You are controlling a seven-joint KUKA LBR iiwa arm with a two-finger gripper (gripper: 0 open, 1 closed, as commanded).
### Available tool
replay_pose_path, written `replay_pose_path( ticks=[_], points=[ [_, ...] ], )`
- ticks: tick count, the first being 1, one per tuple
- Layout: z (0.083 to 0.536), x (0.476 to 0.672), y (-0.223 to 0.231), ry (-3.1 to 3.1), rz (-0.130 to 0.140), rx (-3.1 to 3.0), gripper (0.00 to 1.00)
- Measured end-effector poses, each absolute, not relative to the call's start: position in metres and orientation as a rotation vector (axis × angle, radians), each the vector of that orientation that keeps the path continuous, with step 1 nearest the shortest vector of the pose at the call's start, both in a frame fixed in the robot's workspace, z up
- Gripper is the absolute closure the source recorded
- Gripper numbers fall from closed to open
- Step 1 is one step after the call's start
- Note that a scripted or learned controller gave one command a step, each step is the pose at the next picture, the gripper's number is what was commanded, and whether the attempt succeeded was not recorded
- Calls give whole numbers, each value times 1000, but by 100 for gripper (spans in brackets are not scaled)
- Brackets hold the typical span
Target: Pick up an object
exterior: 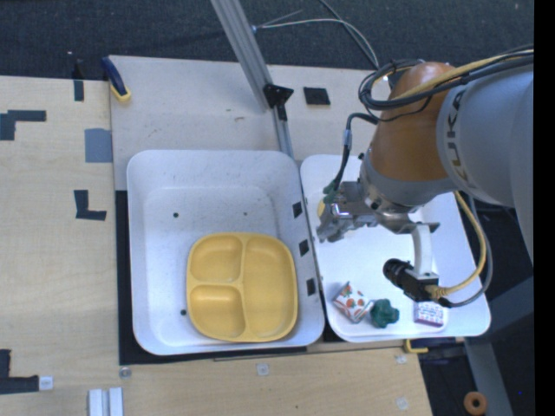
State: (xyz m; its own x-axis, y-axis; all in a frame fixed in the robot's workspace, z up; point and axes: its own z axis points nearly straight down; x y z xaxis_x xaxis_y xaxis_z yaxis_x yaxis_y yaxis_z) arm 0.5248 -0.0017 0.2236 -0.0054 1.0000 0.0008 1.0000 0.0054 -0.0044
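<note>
Approach step: the pincer (332,225) hangs by the right bin's (368,263) left wall (open or closed, I cannot tell). A small carton (350,302) lies near; next, shift over and descend.

Tray (243,286) lies in left bin (208,189); carton (351,302) beside toy (384,313) in right bin (364,267)

The arm (499,133) is a thick, rounded grey tube with a smooth shell. Above the wrist sits a broad, glossy orange band (416,137), domed on top. Thin black cables (375,89) loop over the band and run down its side. The gripper (334,225) is blocky, bare silvery metal.
</note>
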Motion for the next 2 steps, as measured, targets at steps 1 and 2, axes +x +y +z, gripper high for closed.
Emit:
replay_pose_path(
  ticks=[1, 2],
  points=[
    [231, 509, 46, -2226, 2, -2212, 100],
    [220, 495, 94, -2225, 5, -2214, 100]
  ],
)
